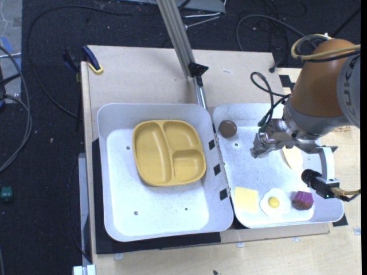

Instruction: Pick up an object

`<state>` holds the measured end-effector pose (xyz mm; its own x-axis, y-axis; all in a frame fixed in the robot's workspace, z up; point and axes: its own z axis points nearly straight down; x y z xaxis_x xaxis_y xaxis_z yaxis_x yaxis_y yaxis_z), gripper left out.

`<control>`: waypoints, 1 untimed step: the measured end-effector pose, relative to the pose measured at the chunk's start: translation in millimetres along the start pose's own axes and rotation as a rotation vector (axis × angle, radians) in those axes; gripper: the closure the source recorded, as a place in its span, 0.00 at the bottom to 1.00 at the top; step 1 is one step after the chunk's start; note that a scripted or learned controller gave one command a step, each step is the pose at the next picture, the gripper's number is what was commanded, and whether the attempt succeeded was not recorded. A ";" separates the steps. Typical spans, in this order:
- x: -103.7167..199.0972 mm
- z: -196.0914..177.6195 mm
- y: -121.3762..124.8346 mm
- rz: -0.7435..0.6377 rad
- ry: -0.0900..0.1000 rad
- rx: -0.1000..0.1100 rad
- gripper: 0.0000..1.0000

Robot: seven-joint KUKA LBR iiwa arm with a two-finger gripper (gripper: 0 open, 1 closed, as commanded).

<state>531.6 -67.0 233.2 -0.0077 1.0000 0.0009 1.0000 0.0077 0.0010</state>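
Nothing is being held yet, so the picking is still to be done. The gripper (259,148) is being hung over the right bin (241,148), right of the middle. Whether it is open cannot be told. The brown ball (227,129), yellow block (246,199), toy egg (274,202) and purple toy (303,200) are lying in that bin.

What you can't make out around the gripper

Your gripper (259,148) is too small and dark to show its finger gap. Just right of it, the arm covers part of a pale yellowish piece (293,158), and the arm (330,90) itself runs off the right edge.
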 end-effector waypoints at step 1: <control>59.8 8.6 13.0 -0.001 0.000 0.001 1.00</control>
<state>544.2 -7.0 224.7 -0.0088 1.0000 0.0009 1.0000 0.0088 0.0004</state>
